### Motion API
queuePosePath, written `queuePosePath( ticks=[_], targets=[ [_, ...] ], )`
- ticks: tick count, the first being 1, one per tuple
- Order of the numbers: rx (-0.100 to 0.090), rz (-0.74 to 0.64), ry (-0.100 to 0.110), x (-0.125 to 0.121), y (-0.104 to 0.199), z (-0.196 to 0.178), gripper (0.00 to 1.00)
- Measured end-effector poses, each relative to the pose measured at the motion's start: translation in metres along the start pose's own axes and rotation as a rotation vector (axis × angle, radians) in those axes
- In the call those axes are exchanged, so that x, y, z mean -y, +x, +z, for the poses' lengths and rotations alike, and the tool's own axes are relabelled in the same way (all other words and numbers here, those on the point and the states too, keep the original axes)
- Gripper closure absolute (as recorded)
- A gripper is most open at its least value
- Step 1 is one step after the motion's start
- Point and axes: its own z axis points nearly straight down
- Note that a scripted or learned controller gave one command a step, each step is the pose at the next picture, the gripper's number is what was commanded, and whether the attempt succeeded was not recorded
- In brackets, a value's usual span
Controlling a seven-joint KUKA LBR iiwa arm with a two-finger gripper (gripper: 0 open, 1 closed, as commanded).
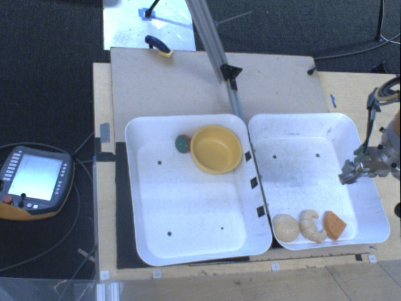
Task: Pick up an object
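A grey two-finger gripper (349, 174) hangs over the right-hand rim of the right bin (313, 127), at about 3 o'clock of that bin, with the arm reaching in from the right edge of the scene. Whether its fingers are open or closed cannot be told from this angle; nothing shows between them.

Three small objects lie in a row along the right bin's near wall, at roughly 6 o'clock: a pale round bread roll (286, 227), a cream-coloured twisted pastry (or similar toy food) (311, 225) just beside it, and an orange wedge (334, 224) at the row's 3 o'clock end. The roll and pastry look to be touching; the wedge sits close against the pastry. All three lie well below the gripper, toward its 7 o'clock.

In the left bin (188, 231), a yellow bowl (216, 149) stands upright at about 1 o'clock, close to the far wall, with a small dark green ball (182, 143) touching its 9 o'clock side.

A teach pendant (32, 182) rests on the dark floor at the scene's 9 o'clock, and a metal pole (210, 36) slants across the bench at 12 o'clock.
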Motion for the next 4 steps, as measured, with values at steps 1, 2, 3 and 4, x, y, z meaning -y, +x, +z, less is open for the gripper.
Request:
queuePosePath(
  ticks=[1,2,3,4],
  targets=[
    [-0.002,-0.004,0.000,-0.015,0.050,-0.011,1.00],
    [-0.001,-0.004,0.001,-0.020,0.102,-0.002,1.00],
    [-0.002,-0.004,0.001,-0.027,0.163,-0.004,1.00],
    [-0.002,-0.004,0.001,-0.035,0.213,-0.012,1.00]
  ],
)
